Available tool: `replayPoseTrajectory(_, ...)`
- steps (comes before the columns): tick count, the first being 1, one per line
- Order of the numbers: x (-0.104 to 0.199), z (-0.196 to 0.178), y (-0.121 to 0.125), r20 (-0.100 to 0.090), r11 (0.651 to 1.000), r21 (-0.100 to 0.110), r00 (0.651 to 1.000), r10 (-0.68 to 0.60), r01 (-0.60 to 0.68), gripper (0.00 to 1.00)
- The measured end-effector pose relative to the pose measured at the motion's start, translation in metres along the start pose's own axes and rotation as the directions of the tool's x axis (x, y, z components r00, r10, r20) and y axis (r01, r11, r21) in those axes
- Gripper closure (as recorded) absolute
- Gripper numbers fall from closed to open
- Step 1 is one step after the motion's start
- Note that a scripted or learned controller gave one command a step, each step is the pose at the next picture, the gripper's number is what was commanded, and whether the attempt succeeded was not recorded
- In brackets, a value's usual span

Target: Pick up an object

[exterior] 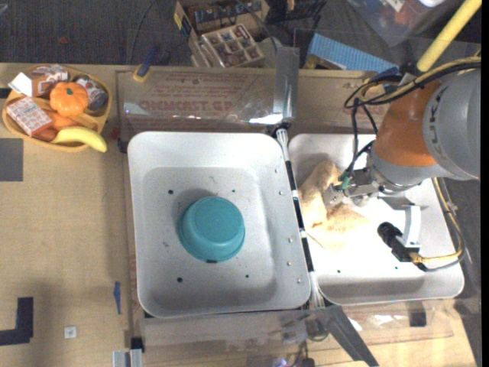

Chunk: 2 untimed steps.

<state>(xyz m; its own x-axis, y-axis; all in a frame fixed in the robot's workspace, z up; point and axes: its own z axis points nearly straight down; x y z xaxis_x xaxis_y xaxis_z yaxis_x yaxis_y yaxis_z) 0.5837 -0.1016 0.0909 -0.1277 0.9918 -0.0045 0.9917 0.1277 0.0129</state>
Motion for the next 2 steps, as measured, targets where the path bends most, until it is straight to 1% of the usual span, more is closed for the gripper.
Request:
replayPoseTrajectory(1,0.002,0.0,0.02,0.002,0.971,-0.001,0.971,-0.238,0.238,0.0)
replayPoseTrajectory(2,-0.011,0.001,0.083,-0.003,0.994,0.01,0.994,-0.113,0.113,0.0)
